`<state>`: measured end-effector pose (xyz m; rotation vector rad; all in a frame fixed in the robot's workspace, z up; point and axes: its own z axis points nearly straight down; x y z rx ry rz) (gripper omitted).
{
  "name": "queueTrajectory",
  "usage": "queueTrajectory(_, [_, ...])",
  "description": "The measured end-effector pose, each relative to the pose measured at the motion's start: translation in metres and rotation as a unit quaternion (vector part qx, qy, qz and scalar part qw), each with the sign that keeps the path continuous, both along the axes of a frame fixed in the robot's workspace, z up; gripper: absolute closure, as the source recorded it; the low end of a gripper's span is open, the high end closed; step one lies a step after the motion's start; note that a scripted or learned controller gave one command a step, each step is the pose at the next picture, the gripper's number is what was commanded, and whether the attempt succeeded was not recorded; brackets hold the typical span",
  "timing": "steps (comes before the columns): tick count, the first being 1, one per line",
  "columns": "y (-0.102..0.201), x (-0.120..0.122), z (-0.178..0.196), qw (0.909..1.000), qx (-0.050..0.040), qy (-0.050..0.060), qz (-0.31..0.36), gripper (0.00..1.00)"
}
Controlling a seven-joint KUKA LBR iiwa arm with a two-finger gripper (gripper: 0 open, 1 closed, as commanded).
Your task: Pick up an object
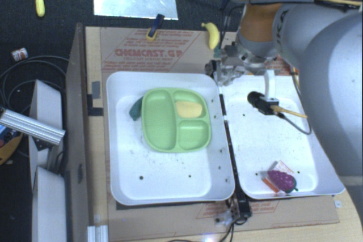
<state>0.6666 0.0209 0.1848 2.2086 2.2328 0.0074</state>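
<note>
My gripper [223, 74] hangs over the far end of the wall between the two bins, at the top left corner of the right bin [317, 178]. A purple toy [282, 180] lies on a pink and orange piece [271, 181] near the right bin's front edge, well away from the gripper. In the left bin [122, 178] a green divided plate [170, 122] holds a yellow piece [189, 109] in its upper right compartment. A dark teal object [136, 109] rests against the plate's left rim.
A yellow banana toy [212, 35] lies on the cardboard behind the bins, just beyond the gripper. A black connector [262, 103] with a yellow cable hangs off the arm over the right bin. A blue and yellow clamp [154, 26] sits at the cardboard's back edge.
</note>
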Motion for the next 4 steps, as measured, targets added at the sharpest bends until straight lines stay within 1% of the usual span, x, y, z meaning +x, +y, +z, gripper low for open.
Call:
queueTrajectory(1, [0.000, 0.003, 0.000, 1.0000, -0.0013, 0.000, -0.003, 1.00])
queueTrajectory(2, [0.000, 0.002, 0.000, 1.0000, -0.0016, 0.000, -0.003, 0.00])
queueTrajectory(3, [-0.048, 0.002, 0.000, 1.0000, -0.0022, 0.000, -0.007, 0.00])
queueTrajectory(4, [-0.088, 0.002, 0.000, 1.0000, -0.0023, 0.000, -0.007, 0.00])
